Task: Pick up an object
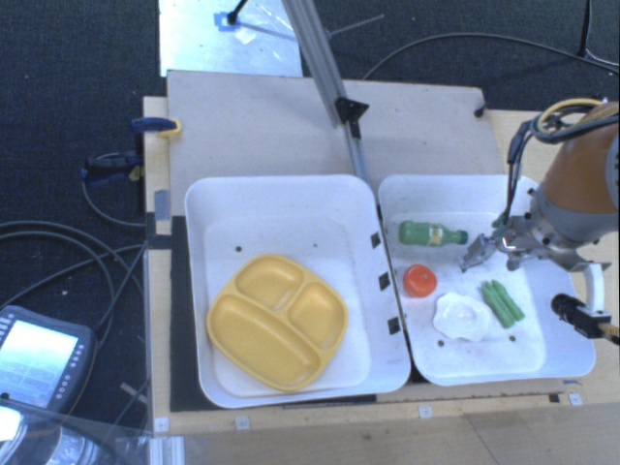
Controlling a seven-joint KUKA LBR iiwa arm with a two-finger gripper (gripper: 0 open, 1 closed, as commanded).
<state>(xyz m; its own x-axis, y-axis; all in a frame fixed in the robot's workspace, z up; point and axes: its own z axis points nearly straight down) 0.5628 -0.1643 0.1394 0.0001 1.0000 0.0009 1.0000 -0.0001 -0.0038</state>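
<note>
The right bin (542,361) holds a green bottle (432,232) lying on its side, a small red-orange round object (419,281), a white fried-egg-like piece (460,317) and a bunch of green beans (502,302). My gripper (481,254) hangs over the middle of this bin, just right of the bottle and above the beans, and I see nothing held between its fingers. The arm's orange band (581,172) shows at the right edge.
The left bin (218,206) carries a yellow divided tray (277,320). A grey pole (320,51) slants down to the gap between the bins. Cables and a handheld pendant (34,356) lie on the floor at left.
</note>
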